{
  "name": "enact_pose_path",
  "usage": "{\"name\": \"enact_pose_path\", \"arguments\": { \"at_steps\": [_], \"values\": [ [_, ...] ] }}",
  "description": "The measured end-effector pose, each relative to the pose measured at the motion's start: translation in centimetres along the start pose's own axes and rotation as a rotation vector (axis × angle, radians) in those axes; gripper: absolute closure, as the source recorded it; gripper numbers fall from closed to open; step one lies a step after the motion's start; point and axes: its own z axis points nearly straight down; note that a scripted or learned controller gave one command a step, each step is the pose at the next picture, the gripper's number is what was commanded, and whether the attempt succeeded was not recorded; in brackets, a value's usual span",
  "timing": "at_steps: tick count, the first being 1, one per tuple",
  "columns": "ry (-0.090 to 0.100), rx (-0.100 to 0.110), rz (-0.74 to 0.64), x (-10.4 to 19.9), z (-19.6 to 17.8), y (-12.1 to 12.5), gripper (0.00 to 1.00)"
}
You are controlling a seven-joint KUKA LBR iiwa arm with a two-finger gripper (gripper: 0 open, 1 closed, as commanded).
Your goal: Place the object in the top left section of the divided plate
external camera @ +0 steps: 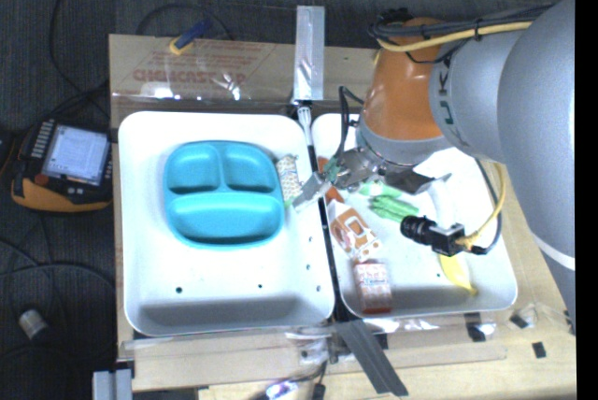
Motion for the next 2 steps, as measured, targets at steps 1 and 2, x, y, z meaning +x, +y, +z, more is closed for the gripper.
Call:
{"name": "enact_pose_path", "arguments": {
  "at_steps": [1,2],
  "values": [
    [-0.03,-0.035,0.119,5.1,5.0,-2.0,0.0],
    [-0.003,-0.001,-0.045,3.9,-1.0,-3.9,0.0]
  ]
}}
